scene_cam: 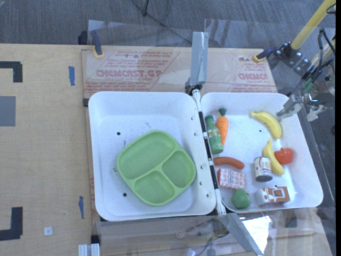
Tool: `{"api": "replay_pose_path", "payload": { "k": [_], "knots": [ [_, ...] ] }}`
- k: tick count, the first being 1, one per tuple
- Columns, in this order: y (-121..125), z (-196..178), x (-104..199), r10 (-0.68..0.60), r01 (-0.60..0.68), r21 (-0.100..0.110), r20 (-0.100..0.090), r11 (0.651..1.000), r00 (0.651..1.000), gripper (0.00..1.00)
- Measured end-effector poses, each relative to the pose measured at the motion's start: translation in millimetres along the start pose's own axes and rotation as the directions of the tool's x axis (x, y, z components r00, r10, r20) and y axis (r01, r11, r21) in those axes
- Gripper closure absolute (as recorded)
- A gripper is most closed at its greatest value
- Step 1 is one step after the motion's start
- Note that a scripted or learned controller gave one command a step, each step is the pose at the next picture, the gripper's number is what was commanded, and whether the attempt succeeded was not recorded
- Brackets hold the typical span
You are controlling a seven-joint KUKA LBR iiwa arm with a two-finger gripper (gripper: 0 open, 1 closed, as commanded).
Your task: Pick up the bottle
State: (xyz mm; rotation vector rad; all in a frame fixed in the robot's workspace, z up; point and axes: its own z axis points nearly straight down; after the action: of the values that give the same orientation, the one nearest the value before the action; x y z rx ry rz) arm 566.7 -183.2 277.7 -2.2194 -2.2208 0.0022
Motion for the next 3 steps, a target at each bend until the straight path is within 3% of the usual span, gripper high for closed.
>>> {"api": "replay_pose_path", "payload": {
  "k": [1,2,3],
  "knots": [
    [-27,125,53,0.131,-0.131,0.0,0.0,0.991,0.991,0.0],
    [-54,185,70,0.326,-0.326,-0.025,-0.006,0.945,0.945,0.0],
    [-26,170,74,0.091,-0.091,-0.003,0.0,0.996,0.996,0.0]
  ]
}}
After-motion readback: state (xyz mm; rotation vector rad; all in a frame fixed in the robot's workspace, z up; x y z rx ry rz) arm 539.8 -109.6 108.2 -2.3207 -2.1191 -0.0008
